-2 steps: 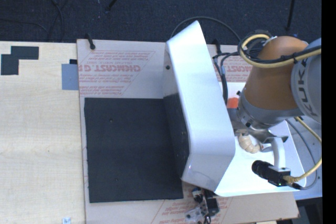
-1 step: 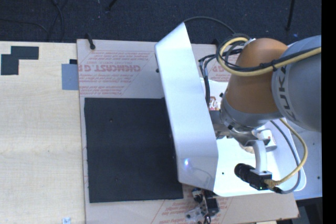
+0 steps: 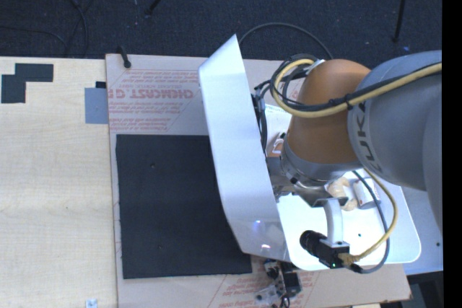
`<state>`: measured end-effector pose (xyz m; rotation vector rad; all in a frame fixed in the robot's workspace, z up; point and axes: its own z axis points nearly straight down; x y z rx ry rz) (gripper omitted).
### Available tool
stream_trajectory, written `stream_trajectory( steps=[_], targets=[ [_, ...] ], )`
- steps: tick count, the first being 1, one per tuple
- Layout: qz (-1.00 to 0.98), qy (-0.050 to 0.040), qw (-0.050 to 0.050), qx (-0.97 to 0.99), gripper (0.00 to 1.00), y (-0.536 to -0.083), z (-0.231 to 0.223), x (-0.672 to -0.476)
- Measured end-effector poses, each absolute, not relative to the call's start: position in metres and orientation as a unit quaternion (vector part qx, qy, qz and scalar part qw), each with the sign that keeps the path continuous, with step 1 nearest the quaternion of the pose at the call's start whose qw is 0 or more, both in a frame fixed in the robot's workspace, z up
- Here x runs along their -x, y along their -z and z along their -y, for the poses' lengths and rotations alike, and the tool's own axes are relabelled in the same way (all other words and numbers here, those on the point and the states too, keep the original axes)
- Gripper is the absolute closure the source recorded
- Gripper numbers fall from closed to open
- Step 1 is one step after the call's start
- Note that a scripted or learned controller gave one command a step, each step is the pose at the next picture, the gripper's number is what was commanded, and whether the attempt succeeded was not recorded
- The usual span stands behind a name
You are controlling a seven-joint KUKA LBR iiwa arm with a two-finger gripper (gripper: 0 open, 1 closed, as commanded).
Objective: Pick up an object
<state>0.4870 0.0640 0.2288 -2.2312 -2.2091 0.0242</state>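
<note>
We see the arm (image 3: 404, 126) reaching in from the right, its orange band (image 3: 328, 115) low over the right bin (image 3: 393, 242), and whether its gripper is open or closed we cannot tell. A small tan object (image 3: 345, 192) lies in that bin just beside the wrist (too hidden for us to say what it is, or whether anything touches it). A tall white wall (image 3: 234, 155) rises at a slant left of the arm, between it and a black panel (image 3: 177, 205) on the bench (image 3: 50, 191).
</note>
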Motion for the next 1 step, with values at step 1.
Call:
stream_trajectory(
  steps=[1],
  targets=[
    [0.702,-0.0097,-0.003,0.712,0.0,-0.2292,-0.0598,-0.4871]
  ],
)
